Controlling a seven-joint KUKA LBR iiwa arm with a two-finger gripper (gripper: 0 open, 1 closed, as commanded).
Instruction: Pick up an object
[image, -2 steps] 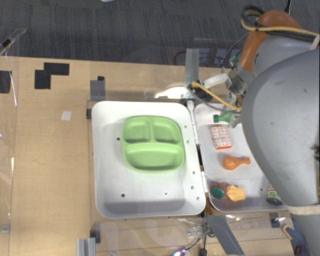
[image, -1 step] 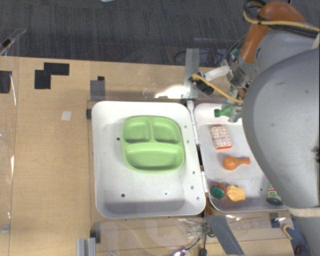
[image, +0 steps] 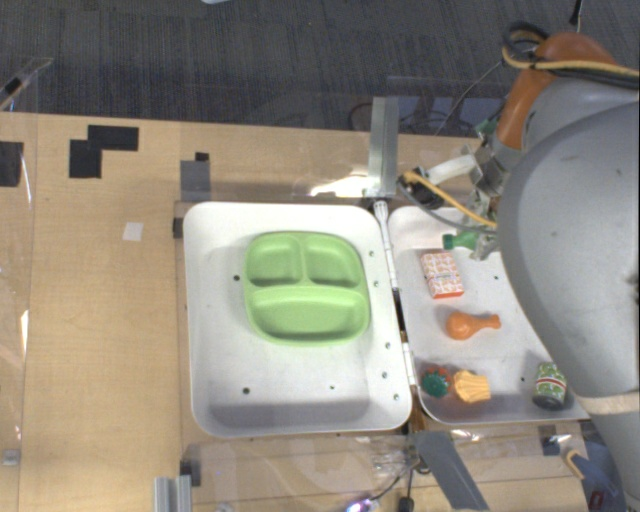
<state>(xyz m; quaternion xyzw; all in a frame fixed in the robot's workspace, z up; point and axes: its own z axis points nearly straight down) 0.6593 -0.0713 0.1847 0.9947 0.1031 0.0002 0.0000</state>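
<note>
The toys in the right bin (image: 500, 290) lie close together, so the gripper (image: 470, 240) might bump one and push it away instead of picking it up. The little box (image: 442, 274) lies just below the gripper, with nothing between its fingers as far as the view shows. Whether the gripper is open or closed cannot be told.

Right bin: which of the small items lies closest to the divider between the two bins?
The dark green round item, in the right bin's near corner; the yellow piece beside it lies farther from the divider.
</note>
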